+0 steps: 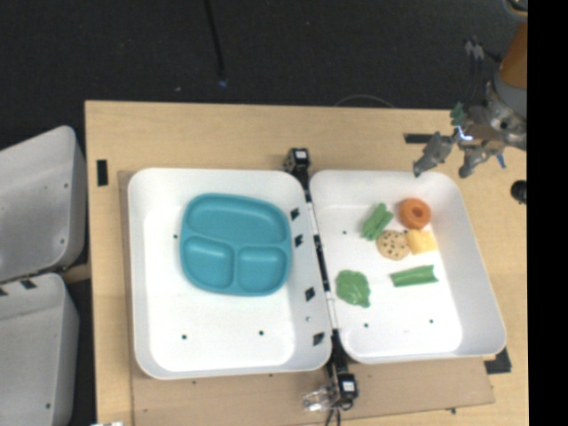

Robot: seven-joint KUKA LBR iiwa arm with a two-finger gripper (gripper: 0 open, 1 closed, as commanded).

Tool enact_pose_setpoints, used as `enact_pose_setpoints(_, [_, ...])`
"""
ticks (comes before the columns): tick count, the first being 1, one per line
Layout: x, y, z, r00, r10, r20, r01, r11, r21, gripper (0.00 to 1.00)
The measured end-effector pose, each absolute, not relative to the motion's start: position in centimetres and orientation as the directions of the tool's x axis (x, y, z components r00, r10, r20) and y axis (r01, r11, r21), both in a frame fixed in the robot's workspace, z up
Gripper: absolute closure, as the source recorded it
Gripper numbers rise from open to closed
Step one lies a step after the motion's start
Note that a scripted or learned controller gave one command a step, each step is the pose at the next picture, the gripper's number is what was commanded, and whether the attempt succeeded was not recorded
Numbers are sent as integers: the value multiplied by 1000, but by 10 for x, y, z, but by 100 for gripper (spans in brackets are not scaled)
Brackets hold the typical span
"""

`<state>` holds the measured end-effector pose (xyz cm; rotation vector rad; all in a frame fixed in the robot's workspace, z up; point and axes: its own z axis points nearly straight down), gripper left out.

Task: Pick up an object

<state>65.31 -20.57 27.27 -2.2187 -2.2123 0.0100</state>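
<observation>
Several toy foods lie in the right bin (470, 264): an orange ring-shaped piece (414, 212), a green pod (375, 221), a speckled cookie (392, 245), a yellow block (422, 240), a flat green bean (414, 277) and a leafy green piece (352, 287). My gripper (451, 160) hangs above the bin's far right corner, apart from all of them. Its two fingers are spread, with nothing between them.
The left bin (155, 327) holds a teal divided plate (236, 243). Black clips run down the seam between the bins (312, 264). The wooden bench (222, 131) shows around both bins, and white chair-like shapes (35, 202) stand at the left.
</observation>
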Motion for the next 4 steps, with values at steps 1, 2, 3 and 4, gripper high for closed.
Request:
enact_pose_setpoints(1, [655,-205,281,0,1000,-1,1000,0,2,0])
enact_pose_setpoints(2, [648,-199,232,1,1000,-2,1000,-1,-2,0])
enact_pose_setpoints(3, [646,-211,178,2,1000,-2,1000,-2,-3,0])
enact_pose_setpoints(4, [644,-219,119,4,1000,-4,1000,-4,0,0])
